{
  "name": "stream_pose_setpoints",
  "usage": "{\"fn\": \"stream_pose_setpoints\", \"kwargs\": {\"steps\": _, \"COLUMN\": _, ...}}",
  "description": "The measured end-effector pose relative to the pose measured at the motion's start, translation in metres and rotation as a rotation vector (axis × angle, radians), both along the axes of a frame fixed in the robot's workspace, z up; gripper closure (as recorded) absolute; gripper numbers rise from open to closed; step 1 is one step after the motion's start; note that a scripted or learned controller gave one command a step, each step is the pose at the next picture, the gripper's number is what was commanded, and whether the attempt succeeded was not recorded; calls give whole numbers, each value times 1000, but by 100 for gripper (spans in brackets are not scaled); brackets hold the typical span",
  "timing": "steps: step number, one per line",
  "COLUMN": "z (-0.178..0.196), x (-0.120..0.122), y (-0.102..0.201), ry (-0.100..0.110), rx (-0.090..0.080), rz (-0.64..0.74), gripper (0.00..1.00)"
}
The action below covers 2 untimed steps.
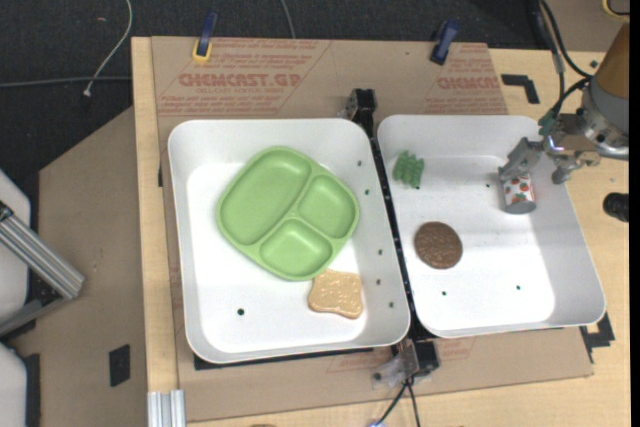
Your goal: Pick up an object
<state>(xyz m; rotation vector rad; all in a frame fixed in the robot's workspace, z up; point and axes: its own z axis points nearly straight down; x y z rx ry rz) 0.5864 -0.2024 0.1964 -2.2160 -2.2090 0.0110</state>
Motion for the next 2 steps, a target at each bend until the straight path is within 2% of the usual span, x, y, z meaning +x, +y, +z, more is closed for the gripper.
{"fn": "stream_pose_setpoints", "kwargs": {"steps": 1, "z": 8, "x": 3, "y": 0, "ry": -13, "rx": -3, "rz": 3, "gripper": 0}}
{"fn": "stream_pose_setpoints", "kwargs": {"steps": 2, "z": -55, "x": -1, "y": 1, "ry": -7, "rx": -1, "rz": 3, "gripper": 0}}
